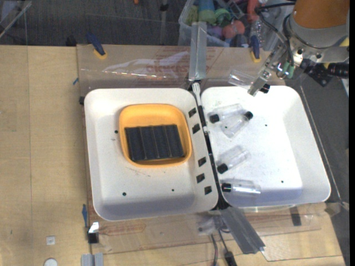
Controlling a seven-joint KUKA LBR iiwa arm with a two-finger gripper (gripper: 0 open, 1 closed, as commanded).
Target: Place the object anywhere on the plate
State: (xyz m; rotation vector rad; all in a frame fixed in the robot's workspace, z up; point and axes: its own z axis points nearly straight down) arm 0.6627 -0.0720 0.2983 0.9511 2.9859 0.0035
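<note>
Reaching in from the upper right of the frame, the grey arm with its orange band carries the hand (pixel 259 86) above the far edge of the right bin (pixel 288 148). Whether the hand is spread or pressed together cannot be told, though a clear tube (pixel 242 77) shows just left of its tip; whether it is gripped is unclear.

In the right bin lie several clear tubes with black caps: two (pixel 230 117) crossing near the upper left corner, one (pixel 233 158) lower down at a slant, and one (pixel 241 188) along the near edge.

The left bin (pixel 105 148) holds the orange plate (pixel 155 112), on which a black ribbed block (pixel 154 143) rests, covering much of its middle.

Both bins sit side by side on the wooden table (pixel 39 148). Behind them, at the top of the frame, a clear box of coloured toys (pixel 227 7) stands.
</note>
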